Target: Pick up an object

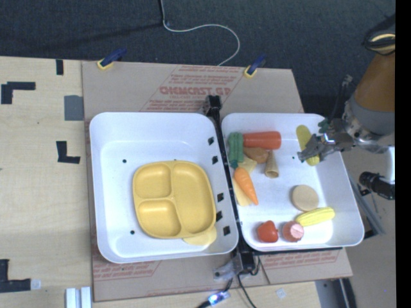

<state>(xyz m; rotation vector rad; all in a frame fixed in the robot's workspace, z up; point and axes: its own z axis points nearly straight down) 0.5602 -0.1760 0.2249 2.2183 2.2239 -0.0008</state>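
Camera view looks down on two white bins: the left bin (106, 172) bears a yellow divided plate (173, 197), and the right bin (343, 191) holds a scatter of toy food. The gripper (313, 150) sits low over the right bin's far right side, right at a small yellow piece (304, 137) that lies near the rim; its dark fingers seem to straddle the lower end of that piece, but from this slant I cannot tell whether they are apart or closed on it, so nothing counts as held yet.

That yellow piece looks like the nearest candidate. It is probably hollow plastic: light, stiff, smooth and a little slippery, with a curved, narrow body that could squirt out if pinched near a tip. A hold across its middle, squarely over the short width, looks safest. The bin wall just beside it leaves little room for the outer finger.

Elsewhere in the same bin lie a carrot (246, 186), a red sausage-like piece (262, 140), a round beige piece (305, 197), a corn cob (314, 217) and a tomato (268, 231), all well apart from the gripper
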